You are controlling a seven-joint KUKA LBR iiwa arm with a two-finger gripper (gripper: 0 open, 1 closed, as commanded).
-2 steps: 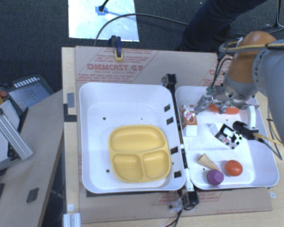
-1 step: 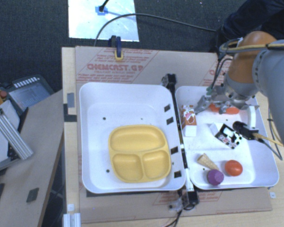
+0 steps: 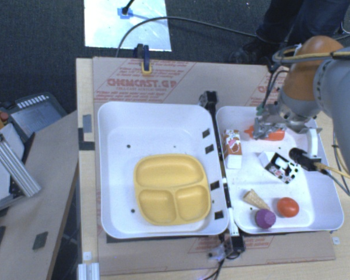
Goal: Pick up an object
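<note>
My gripper (image 3: 262, 127) hangs low over the back of the right bin (image 3: 332, 206), with the arm coming in from the right. An orange object (image 3: 272, 135) lies right under and beside it, partly hidden by the gripper; whether it is held I cannot tell. Further left in that bin a small red and white carton (image 3: 232, 144) stands near the left wall. A black and white patterned piece (image 3: 279, 167) lies in the middle. Toward the front are a tan cone (image 3: 255, 199), a purple object (image 3: 265, 218) and a red tomato-like ball (image 3: 288, 207).
The left bin (image 3: 122, 121) holds a yellow divided plate (image 3: 171, 186). A black divider with clips (image 3: 216, 150) runs between the bins. A yellow and black clamp (image 3: 144, 58) sits at the bench's back edge. Grey equipment (image 3: 23, 133) stands to the left.
</note>
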